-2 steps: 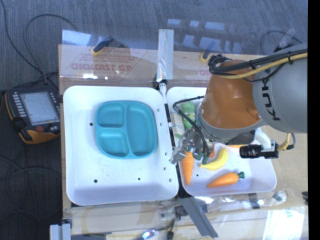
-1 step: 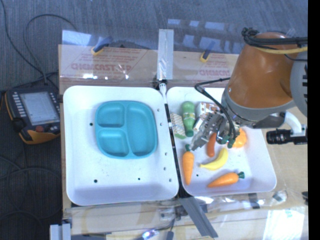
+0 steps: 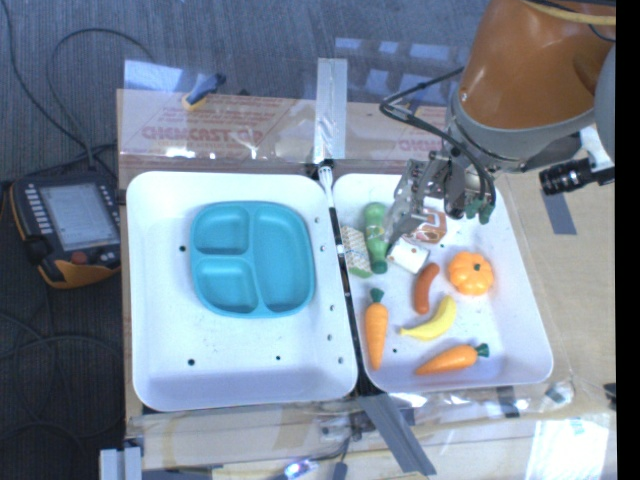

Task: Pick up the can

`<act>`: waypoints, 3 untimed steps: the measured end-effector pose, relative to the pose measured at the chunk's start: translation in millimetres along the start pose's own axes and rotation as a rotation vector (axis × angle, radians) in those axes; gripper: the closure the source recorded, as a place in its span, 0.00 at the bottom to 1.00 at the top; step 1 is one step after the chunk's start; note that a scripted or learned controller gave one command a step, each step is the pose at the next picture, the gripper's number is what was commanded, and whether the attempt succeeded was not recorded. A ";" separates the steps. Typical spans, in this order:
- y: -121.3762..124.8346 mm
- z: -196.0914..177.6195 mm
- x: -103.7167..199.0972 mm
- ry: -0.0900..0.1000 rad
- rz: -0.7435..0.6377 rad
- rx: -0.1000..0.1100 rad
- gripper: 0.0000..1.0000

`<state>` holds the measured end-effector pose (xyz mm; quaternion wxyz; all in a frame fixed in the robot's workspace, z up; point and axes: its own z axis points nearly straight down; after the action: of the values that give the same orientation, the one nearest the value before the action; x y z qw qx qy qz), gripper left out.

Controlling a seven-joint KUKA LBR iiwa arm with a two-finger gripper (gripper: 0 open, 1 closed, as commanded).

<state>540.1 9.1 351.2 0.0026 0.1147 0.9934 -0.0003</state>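
Gripper (image 3: 408,208) over can (image 3: 428,227)

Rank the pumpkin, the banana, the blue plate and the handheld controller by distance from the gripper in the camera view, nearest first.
From the gripper, over the right bin's far end:
1. Pumpkin, just to its right and nearer the camera.
2. Banana, further down the right bin.
3. Blue plate, in the left bin.
4. Handheld controller, on the floor at far left.

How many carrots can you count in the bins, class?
2. One carrot lies upright near the right bin's left wall. The other carrot lies along its front edge, below the banana. The gripper may hide more.
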 end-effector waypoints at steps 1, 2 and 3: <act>0.0 0.1 0.1 0.000 0.000 0.000 0.00; 42.8 113.4 66.7 0.006 -0.246 -0.001 0.00; 118.6 -74.6 44.7 0.000 -0.216 -0.002 0.00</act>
<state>523.2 134.9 425.6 0.0027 0.0071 1.0000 0.0005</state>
